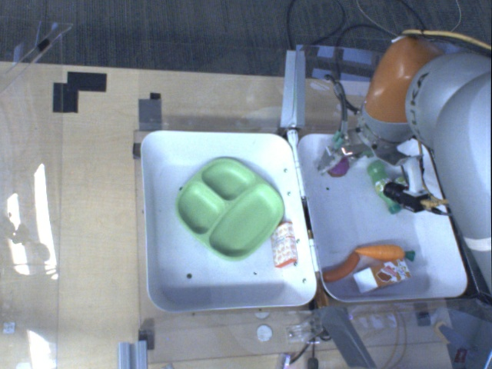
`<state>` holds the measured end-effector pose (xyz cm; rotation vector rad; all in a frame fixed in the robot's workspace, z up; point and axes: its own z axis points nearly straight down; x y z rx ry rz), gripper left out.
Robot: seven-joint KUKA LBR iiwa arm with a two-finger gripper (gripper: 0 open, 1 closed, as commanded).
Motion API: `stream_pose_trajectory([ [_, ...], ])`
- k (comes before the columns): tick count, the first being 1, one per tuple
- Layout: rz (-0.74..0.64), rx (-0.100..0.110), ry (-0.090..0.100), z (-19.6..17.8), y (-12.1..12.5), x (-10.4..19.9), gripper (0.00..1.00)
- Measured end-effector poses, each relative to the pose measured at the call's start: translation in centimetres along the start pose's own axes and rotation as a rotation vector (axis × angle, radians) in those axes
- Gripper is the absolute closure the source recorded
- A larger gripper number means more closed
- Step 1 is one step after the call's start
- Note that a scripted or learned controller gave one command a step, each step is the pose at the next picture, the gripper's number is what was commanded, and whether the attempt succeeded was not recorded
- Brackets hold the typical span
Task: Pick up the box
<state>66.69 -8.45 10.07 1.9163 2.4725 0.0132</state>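
Gripper is seen low over the far-left corner of the right bin, w/ the grey arm and orange band rising behind it to the right. Whether it is apart or together cannot be told at this res. Nothing is seen clamped in it.

A small purple thing lies just below the gripper, touching or nearly so; which cannot be made out. A green thing lies near, to the right, partly under the arm.

The box is taken to be the small orange-and-white carton at the near edge of the same bin, well apart from the gripper. It lies flat, at a slight slant, w/ a white face turned toward the bin's near-left. A carrot lies just beyond it, approx touching its far side, and a brown-orange sausage-like piece lies just beside it on the left.

In the left bin a green divided plate is set, w/ a red-and-white packet by the bin's right wall.

Handling, as judged: the box is prob. light card, stiff enough on its edges but easily dented on the broad faces, and its printed skin may be a bit slick. It would best be taken across the short width, from above, mid-length. The carrot side is crowded, so a grip there could catch the carrot or push the box into the bin wall. Light closing force should be enough.
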Motion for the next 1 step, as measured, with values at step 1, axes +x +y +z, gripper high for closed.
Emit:
stream_pose_trajectory([
  [1, 0.063, 0.007, 0.003, -8.72, -1.74, 3.02, 1.0],
])
